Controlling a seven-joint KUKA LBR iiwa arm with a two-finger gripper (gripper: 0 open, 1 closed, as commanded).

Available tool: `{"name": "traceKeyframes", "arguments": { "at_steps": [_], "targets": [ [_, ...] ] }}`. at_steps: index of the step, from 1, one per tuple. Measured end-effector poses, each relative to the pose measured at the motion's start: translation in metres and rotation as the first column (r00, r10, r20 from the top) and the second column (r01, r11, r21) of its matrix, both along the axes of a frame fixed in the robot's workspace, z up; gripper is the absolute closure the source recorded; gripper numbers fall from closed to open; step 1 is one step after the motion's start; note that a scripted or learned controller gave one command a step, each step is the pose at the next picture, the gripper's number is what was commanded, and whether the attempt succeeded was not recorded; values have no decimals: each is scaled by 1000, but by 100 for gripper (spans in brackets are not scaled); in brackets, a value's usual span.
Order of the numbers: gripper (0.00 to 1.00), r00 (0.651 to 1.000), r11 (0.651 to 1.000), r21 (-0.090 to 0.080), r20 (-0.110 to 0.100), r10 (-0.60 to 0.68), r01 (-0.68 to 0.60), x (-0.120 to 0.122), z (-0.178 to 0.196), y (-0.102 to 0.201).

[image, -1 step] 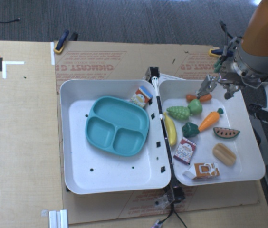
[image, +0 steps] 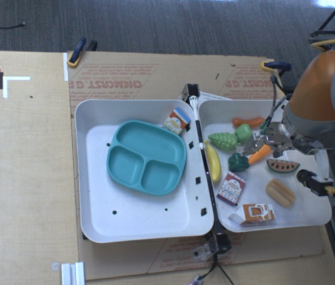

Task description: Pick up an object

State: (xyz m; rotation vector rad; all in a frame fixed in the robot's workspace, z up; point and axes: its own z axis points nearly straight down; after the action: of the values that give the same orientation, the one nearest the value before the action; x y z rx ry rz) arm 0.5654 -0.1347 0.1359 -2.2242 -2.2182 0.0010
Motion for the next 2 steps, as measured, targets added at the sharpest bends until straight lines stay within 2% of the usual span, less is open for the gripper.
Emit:
{"name": "traceKeyframes", "arguments": {
  "at_steps": [1,2],
  "targets": [
    [0,1000,1000,0,1,1,-1,15,-43,10],
    [0,1000,1000,6,-17,5,-5,61,-43,-38]
  ]
}}
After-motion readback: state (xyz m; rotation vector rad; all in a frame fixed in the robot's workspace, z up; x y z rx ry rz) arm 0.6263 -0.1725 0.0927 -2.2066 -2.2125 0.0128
